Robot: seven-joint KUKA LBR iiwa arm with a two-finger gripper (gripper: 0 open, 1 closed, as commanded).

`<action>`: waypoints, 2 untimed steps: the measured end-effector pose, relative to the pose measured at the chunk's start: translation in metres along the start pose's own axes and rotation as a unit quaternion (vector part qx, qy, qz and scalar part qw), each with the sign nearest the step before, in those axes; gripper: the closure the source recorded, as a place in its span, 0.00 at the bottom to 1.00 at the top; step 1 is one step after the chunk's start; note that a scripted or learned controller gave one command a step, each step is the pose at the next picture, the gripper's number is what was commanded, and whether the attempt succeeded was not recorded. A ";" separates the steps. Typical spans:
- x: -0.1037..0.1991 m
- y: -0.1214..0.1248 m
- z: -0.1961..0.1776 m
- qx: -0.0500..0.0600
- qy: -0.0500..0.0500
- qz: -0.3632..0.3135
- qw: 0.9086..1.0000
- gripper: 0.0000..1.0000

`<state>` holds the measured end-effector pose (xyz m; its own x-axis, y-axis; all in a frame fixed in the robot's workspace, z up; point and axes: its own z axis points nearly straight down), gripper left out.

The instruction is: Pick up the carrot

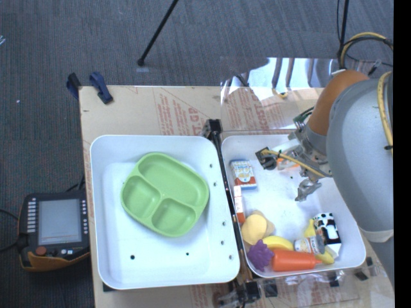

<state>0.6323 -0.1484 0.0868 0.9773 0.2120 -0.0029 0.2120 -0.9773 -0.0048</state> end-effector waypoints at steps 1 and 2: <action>0.000 -0.001 -0.009 0.001 -0.002 -0.003 1.000 1.00; 0.000 -0.002 -0.009 0.001 -0.003 -0.003 1.000 0.00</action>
<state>0.6319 -0.1469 0.0957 0.9757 0.2188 -0.0085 0.2187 -0.9758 -0.0078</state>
